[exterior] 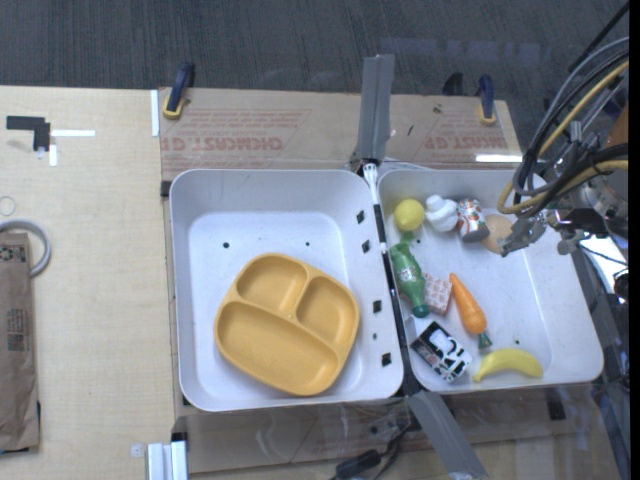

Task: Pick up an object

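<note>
While the arm point(590, 183) reaches in from the right over the far right part of the right bin point(560, 298), its claw point(520, 236) hangs low near the bin's far side, with cables looping above it. Whether the claw is spread or clenched I cannot tell; it is small and partly blurred against the white floor of the bin, and nothing can be made out between its tips.

Closest to the claw lie a small tan object point(494, 236), just beside its tip, and a small red and white toy point(470, 216) next to that. Further left along the same far wall sit a white toy point(439, 212) and a yellow ball point(408, 214). Nearer the middle of the bin, well apart from the claw, a carrot point(467, 305) lies at a slant, with a pink and white packet point(437, 294) just to its left and a green bottle point(408, 277) lying along the left wall. At the near edge are a banana point(509, 365) and a black and white item point(441, 351).

A yellow divided plate point(288, 323) lies in the left bin point(200, 268). Both bins sit on the counter point(90, 268), with cardboard point(270, 128) behind them.
</note>
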### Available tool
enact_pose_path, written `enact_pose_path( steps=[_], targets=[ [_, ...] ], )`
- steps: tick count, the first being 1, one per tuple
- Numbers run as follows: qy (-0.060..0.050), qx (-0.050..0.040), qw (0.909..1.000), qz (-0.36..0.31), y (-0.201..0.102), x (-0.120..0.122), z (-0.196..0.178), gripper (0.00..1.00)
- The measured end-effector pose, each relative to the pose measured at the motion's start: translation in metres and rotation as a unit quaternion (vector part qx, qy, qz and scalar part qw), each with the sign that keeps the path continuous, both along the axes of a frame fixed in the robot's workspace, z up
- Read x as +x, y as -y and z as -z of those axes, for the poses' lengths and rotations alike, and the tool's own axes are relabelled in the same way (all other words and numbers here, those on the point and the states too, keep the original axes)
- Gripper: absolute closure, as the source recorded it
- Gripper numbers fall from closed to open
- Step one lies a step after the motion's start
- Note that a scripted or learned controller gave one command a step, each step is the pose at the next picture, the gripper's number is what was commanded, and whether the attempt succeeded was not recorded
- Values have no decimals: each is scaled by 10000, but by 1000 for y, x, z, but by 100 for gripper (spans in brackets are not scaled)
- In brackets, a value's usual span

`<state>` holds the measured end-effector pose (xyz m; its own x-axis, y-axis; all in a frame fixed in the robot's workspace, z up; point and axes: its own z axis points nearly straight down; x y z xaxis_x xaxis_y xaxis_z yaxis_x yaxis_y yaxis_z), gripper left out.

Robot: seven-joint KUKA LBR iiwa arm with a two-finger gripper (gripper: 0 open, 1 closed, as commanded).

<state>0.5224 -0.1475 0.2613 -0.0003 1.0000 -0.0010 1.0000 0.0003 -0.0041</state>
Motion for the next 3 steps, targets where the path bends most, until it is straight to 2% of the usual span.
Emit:
enact_pose_path(
  steps=[1, 2, 3],
  targets=[
    [6, -3, 10000, -6, 18, 37, 43, 0],
    [-2, 4, 9998, 218, -12, -18, 155, 0],
    [5, -1, 9894, 1450, 25, -12, 171, 0]
  ],
)
